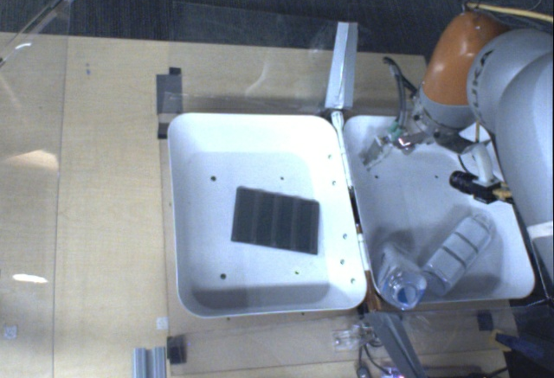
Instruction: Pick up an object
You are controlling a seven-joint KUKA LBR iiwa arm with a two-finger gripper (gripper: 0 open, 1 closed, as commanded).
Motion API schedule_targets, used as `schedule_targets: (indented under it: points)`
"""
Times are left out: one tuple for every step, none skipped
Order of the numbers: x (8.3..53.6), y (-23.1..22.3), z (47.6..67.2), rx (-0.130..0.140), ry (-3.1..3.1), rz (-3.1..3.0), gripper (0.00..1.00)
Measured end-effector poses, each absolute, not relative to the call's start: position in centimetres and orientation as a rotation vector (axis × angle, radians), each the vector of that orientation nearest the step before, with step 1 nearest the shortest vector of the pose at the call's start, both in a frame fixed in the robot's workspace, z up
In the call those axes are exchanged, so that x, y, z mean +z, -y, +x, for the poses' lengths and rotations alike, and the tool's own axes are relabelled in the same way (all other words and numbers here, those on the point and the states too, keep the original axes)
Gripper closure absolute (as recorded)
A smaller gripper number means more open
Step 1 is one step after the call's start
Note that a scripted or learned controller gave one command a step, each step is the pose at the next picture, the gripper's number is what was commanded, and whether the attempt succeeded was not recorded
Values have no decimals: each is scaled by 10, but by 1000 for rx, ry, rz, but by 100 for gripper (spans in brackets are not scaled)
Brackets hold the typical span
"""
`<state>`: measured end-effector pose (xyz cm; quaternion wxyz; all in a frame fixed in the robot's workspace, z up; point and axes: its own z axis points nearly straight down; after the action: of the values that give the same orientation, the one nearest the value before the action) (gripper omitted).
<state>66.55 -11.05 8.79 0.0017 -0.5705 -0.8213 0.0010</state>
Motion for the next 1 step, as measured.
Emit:
schedule_targets:
  points:
    - [155,129,601,-6,2505,-1906,0]
